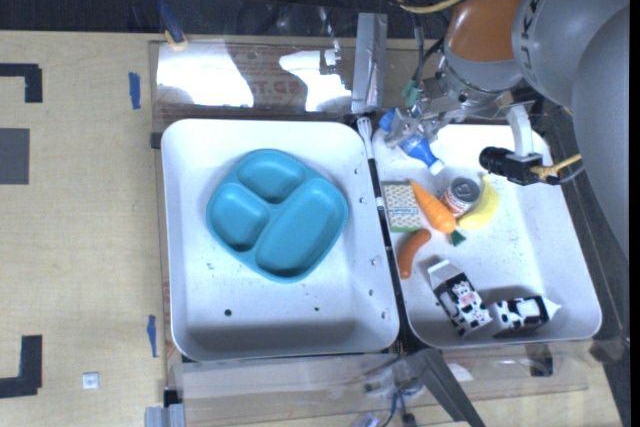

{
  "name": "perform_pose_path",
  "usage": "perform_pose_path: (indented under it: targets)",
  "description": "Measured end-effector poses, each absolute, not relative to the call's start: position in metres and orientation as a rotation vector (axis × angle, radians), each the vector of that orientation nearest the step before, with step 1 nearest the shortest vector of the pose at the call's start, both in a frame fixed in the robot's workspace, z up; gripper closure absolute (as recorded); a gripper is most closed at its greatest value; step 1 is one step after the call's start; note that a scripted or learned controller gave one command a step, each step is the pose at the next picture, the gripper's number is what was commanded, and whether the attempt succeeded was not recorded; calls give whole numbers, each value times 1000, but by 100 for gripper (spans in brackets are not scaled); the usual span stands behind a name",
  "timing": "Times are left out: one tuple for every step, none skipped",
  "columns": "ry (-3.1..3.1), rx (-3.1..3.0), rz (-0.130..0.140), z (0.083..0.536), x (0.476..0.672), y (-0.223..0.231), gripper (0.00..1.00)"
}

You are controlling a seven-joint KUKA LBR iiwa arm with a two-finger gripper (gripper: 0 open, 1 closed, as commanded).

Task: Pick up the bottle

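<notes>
Camera view puts the bottle (pixel 416 149) at the far left corner of the right bin (pixel 560 255), a small clear thing with a blue cap, lying on its side close against the bin's wall. Your gripper (pixel 432 107) hangs just above it, under the orange wrist band, but it is too cluttered with cables and fittings for you to tell how wide it stands, and nothing shows between its tips.

Judge the bottle as light, thin-walled plastic: smooth, likely to roll or skid when nudged, and apt to dent under a hard squeeze. You would do best to take it across the body, midway along its length, not at the cap. The wall beside it leaves little room for one finger. An orange carrot (pixel 436 209) and a small can (pixel 463 190) lie near, toward you.
</notes>
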State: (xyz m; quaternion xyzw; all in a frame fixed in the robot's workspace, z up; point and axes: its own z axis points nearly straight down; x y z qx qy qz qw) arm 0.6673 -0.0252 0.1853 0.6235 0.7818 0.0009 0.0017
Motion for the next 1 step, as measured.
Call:
perform_pose_path:
  targets:
    - [2381,2043,3,199,667,-29,100]
